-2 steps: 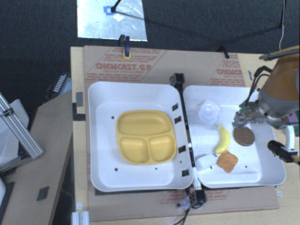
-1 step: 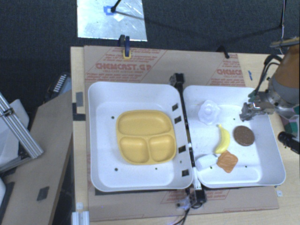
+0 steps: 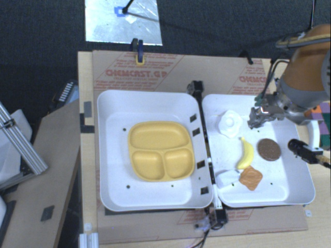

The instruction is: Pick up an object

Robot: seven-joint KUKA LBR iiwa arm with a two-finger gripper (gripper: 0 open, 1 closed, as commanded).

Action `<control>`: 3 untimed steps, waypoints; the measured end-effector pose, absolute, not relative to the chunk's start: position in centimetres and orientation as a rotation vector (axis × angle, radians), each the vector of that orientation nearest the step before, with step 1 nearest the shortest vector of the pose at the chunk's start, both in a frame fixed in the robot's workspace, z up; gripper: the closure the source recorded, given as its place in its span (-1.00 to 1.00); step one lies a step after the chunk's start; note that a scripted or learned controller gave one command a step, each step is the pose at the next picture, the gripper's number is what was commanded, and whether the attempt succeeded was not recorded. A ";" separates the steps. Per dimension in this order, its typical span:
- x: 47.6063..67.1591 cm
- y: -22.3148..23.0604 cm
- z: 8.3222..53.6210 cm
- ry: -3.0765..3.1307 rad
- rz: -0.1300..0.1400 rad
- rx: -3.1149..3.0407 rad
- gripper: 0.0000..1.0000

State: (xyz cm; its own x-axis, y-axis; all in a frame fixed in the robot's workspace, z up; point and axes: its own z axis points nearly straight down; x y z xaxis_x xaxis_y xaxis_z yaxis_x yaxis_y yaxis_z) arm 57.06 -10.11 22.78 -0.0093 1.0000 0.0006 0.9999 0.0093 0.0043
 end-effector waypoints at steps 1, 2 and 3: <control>58.6 -4.5 22.1 2.229 0.004 2.210 1.00; 59.4 1.3 23.2 2.231 0.005 2.211 1.00; 59.5 5.8 22.3 2.230 0.002 2.212 1.00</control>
